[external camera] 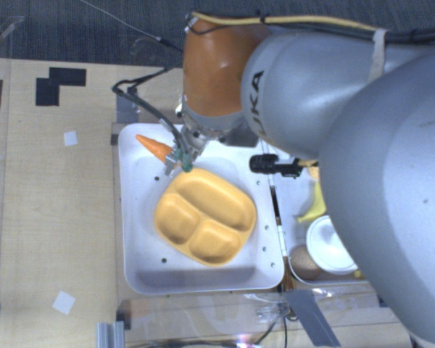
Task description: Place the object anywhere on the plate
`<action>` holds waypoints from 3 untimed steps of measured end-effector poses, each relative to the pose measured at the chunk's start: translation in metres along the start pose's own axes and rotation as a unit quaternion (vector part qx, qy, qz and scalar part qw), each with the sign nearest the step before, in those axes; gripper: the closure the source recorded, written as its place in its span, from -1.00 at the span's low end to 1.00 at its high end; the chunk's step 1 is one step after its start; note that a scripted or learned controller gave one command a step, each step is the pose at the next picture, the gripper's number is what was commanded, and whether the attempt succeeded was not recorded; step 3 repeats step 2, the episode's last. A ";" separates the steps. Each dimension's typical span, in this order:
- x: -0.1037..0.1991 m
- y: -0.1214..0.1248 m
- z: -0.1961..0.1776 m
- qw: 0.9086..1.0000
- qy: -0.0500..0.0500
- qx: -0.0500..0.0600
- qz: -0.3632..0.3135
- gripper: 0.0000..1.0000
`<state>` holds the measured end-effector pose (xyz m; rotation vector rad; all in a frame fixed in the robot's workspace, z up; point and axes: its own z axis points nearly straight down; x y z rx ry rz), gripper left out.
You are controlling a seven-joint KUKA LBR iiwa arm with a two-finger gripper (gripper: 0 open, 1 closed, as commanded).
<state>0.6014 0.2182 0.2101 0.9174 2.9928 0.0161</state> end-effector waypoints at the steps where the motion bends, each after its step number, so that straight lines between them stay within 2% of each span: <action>1: 0.032 -0.066 -0.137 1.000 -0.003 -0.003 -0.011 1.00; 2: 0.034 -0.066 -0.129 1.000 0.001 0.003 -0.012 -1.00; 3: 0.034 -0.066 -0.129 1.000 0.001 0.003 -0.012 -1.00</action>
